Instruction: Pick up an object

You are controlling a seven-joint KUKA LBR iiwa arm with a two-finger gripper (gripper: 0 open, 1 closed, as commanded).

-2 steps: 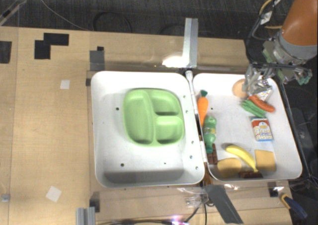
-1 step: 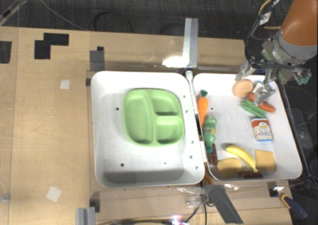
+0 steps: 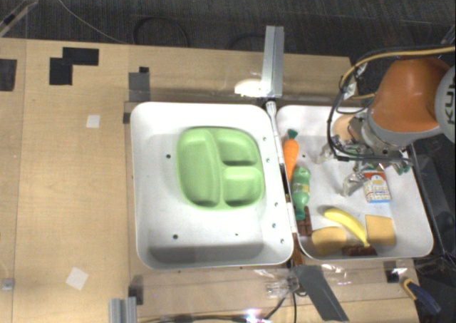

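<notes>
Pale matt wood bench (image 3: 64,200), smooth white plastic bins (image 3: 153,243), a matt green plastic tray (image 3: 217,166), glossy orange band (image 3: 407,97).

Bench (image 3: 64,193): pale wood surface, black rectangular markings (image 3: 71,63) at far left. Directly on it, two shallow white bins touching side by side: left bin (image 3: 153,172), right bin (image 3: 413,222). Two small pale square tags, one (image 3: 93,121) toward the far left, one (image 3: 77,278) near the front. Metal bracket (image 3: 273,58) behind the bins.

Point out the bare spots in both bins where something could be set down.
Left bin: bare floor all around the green tray, widest along the near edge. Right bin: crowded, with carrot, green bottle, banana and the gripper; one small patch between bottle and gripper.
</notes>
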